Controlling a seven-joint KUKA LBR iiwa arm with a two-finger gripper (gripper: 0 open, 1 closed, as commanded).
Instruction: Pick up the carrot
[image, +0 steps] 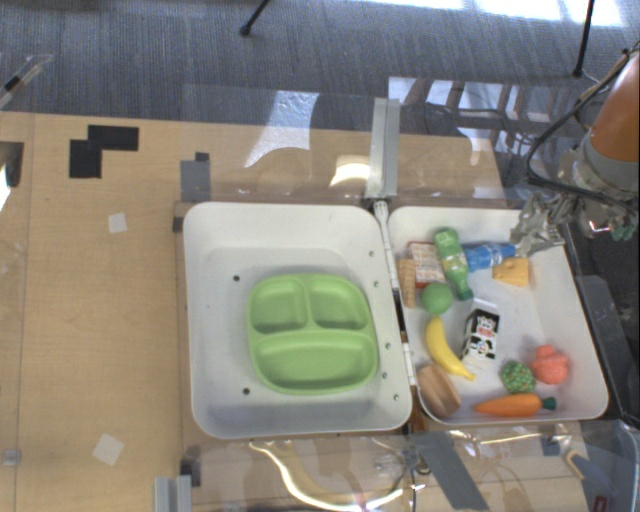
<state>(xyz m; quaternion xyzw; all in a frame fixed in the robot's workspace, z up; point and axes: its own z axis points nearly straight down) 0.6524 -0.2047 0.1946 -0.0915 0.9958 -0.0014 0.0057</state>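
The jaws (535, 228) hung over the far right corner of the right bin (583, 330), tilted down toward its back wall, and whether they stood open or closed could not be told from the slanted view; nothing could be seen between them. Just beside them lay a blue bottle (488, 256) and a yellow wedge of cheese (513, 272), with a green bottle (452, 262) leaning against the blue one and a small tan box (424, 264) toward the bin's left wall. Nearer the middle of the bin sat a green ball (436, 298), a banana (444, 348) and a small black-and-white carton (482, 335). The carrot (512, 405) lay flat along the near edge of the right bin, toward its near right corner, well apart from the jaws, its green top pointing right. Just behind it sat a green broccoli floret (517, 376) and an orange-red fruit (551, 364), and a brown bread roll (438, 389) rested at the bin's near left corner. The left bin (215, 300) touched the right one along a shared rim and held a green divided tray (312, 333) lying flat at its middle. Both bins sat on the wooden surface (90, 330), whose left side carried black markers (100, 148) near the far edge. The grey arm with its orange band (615, 125) reached in from the far right.
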